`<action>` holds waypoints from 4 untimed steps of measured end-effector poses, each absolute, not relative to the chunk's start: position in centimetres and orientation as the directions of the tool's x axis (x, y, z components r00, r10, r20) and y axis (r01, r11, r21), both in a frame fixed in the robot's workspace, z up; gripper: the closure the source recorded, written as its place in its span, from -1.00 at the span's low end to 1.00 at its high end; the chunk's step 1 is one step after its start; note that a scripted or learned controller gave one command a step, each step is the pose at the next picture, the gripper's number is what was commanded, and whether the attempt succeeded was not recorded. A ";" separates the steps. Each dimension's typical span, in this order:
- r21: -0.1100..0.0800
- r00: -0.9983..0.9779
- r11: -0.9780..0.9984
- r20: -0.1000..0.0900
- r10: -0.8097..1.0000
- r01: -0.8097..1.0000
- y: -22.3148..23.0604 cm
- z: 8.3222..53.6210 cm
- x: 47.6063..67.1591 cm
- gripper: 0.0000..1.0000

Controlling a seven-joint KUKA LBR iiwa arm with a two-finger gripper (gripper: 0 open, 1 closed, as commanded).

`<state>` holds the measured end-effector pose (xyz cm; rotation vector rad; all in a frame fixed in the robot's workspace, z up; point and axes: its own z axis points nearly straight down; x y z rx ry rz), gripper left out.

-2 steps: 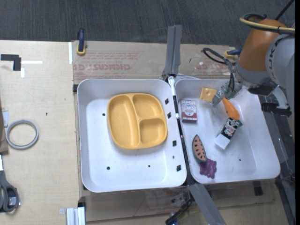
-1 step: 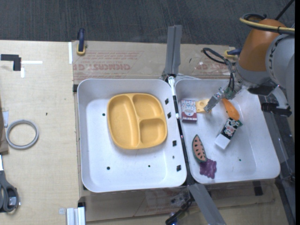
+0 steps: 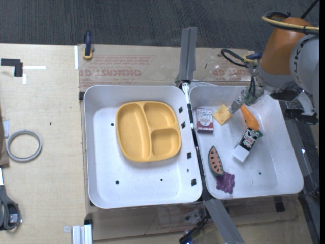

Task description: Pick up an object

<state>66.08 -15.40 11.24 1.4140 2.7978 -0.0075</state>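
**Arm low over right bin, nothing lifted yet**

The grey arm reaches in from the right, its gripper (image 3: pixel 242 102) lowered into the upper part of the right bin (image 3: pixel 284 184), just beside a yellow cheese wedge (image 3: pixel 222 114) and the top end of an orange carrot (image 3: pixel 249 117). Whether the pincer is apart or closed cannot be told from this angle, and no object is seen between its tips.

All the candidates lie on the bin floor: a small red-and-white box (image 3: pixel 204 120) near the dividing wall, the cheese wedge next to it, the carrot slanting down toward a black-and-white carton (image 3: pixel 246 144), a watermelon slice (image 3: pixel 216 161) lower down and a purple bunch of grapes (image 3: pixel 226 182) touching its bottom end. The left bin (image 3: pixel 101 187) bears a yellow divided plate (image 3: pixel 149 131).

By the look of it, the pick is at the approach stage. The reach into the bin appears done; the grasp and the lift remain. The carrot or the cheese seems the likeliest target, given how close the gripper sits to both.
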 end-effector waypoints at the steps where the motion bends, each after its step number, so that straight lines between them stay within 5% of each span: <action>1: -0.001 -0.593 0.593 -0.008 0.805 0.805 -15.3 11.2 66.1 -1.00; 2: 0.002 -0.595 0.595 -0.005 0.804 0.804 -18.6 9.4 64.4 -1.00; 3: 0.003 -0.597 0.597 -0.008 0.802 0.802 -18.6 10.4 64.5 1.00; 4: 0.002 -0.564 0.564 -0.003 0.826 0.826 -13.3 24.0 66.0 1.00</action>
